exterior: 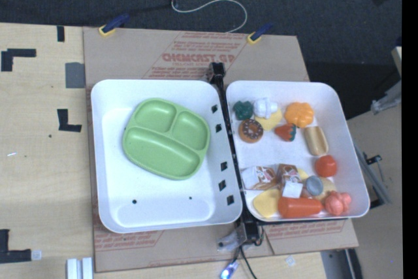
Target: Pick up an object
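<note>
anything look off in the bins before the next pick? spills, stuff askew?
Nothing spilled or damaged. The green divided plate sits rotated at an angle in the left bin rather than square to its walls. The toy foods are all in the right bin, bunched in two loose clusters, with the orange carrot tight against its neighbours at the near edge.

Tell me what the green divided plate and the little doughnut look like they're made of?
The green divided plate looks like moulded plastic: one even colour, smooth rounded compartment ridges, a soft sheen. The doughnut is probably a plastic or rubber toy, judging by its tiny size and flat brown top with speckled sprinkles; the picture is too coarse to say which.
</note>
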### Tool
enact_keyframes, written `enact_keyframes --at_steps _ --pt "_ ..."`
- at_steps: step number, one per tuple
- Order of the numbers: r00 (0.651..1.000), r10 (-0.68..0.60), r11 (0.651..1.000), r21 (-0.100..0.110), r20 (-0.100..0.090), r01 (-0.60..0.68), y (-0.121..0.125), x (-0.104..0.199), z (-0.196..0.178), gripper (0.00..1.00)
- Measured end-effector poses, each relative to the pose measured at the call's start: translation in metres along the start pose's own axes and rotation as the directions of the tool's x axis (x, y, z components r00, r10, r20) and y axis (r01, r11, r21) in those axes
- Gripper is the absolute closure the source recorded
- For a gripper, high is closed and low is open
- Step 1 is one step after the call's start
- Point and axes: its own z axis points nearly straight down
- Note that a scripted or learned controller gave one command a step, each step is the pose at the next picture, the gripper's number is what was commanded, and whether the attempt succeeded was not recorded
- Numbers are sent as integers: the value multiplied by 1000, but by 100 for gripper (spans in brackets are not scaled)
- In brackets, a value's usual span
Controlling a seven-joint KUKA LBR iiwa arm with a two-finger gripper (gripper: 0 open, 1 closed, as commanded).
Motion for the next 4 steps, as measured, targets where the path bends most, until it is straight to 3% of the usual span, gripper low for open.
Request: enact_keyframes --at_steps 1,2,3,4 --pt "1000 -3 1000 5 -3 3 2 -1 -116 0" --pt "1000 -1 999 34 -15 1 -4 18 99 0" --pt "1000 6 1000 8 -5 -6 -4 3 345 0" --pt "1000 0 1000 12 -9 1 -4 4 329 100"
